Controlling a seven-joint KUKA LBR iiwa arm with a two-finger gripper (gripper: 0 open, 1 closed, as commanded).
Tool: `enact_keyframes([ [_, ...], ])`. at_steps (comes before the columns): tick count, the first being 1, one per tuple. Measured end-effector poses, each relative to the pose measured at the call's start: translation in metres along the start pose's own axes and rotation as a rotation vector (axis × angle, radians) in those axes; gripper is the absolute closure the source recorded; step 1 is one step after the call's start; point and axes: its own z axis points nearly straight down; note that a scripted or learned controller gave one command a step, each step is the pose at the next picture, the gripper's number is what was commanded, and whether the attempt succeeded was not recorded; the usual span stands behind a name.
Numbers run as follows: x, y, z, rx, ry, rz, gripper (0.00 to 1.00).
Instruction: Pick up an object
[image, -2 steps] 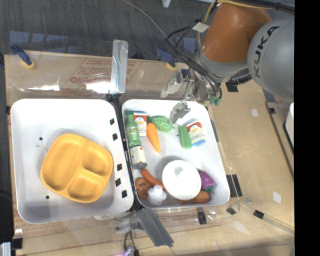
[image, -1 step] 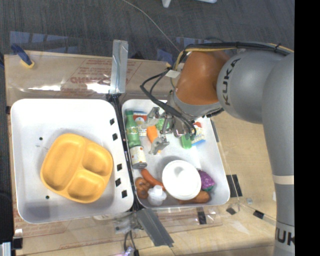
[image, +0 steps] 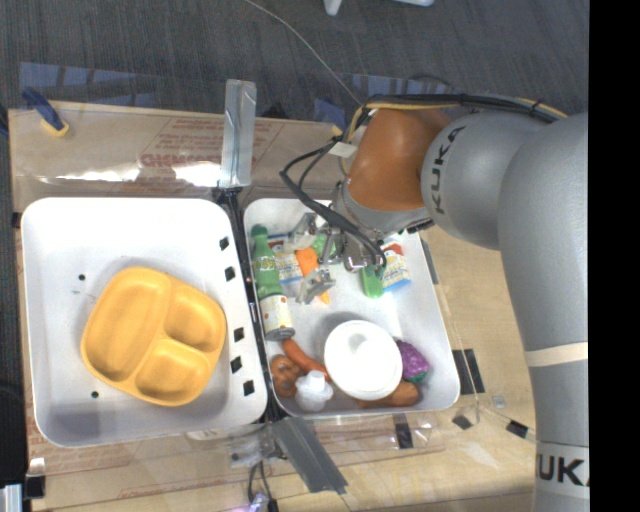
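The grey metal gripper (image: 335, 262) is reaching down into the crowded right white bin (image: 432, 318) beside the green glass bottle (image: 266, 280), seemingly seeking a grasp; the yellow divided plastic plate (image: 152, 334) is lying alone in the left white bin (image: 50, 250); its grip I cannot tell.

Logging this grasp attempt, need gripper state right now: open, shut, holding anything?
Gripper: cannot be told; it sits low in the right bin among the clutter, by the green bottle.

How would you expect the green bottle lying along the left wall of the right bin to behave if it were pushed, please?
The green bottle lies on its side and looks round, so it would probably roll. The bin wall beside it should stop leftward rolling. Its smooth surface looks somewhat slippery.
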Motion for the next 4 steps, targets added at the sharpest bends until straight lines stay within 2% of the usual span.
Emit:
enact_keyframes([
  [1, -0.005, 0.002, -0.015, 0.002, -0.018, -0.004, 1.00],
  [2, -0.005, 0.002, -0.014, 0.002, -0.017, -0.005, 0.00],
  [3, 0.014, -0.020, -0.001, -0.003, -0.009, 0.095, 0.00],
  [4, 0.010, -0.019, -0.015, -0.001, -0.021, 0.089, 1.00],
])
